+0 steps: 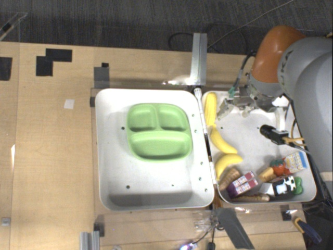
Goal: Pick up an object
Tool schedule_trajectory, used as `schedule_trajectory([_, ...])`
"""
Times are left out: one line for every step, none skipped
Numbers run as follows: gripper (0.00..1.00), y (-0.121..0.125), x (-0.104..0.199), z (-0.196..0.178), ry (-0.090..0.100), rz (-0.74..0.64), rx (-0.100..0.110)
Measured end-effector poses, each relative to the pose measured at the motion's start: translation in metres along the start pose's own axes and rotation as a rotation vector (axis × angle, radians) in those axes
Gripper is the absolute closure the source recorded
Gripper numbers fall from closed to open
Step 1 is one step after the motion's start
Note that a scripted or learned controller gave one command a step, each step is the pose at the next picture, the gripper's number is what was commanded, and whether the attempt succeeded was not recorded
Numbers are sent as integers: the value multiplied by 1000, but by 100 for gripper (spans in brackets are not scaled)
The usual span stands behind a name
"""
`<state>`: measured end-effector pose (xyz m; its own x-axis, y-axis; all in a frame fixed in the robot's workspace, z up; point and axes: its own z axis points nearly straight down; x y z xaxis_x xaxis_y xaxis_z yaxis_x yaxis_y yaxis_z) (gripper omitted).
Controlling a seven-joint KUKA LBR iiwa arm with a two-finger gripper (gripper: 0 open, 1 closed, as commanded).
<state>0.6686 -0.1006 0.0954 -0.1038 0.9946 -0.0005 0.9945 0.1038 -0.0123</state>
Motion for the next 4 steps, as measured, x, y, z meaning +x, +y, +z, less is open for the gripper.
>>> schedule_trajectory([0, -96, 8, 6, -1, -50, -25])
schedule_trajectory([0, -38, 3, 7, -2, 1, -28])
schedule_trajectory([0, -2, 2, 9, 4, 1, 8])
schedule_trajectory([0, -76, 12, 7, -1, -50, -24])
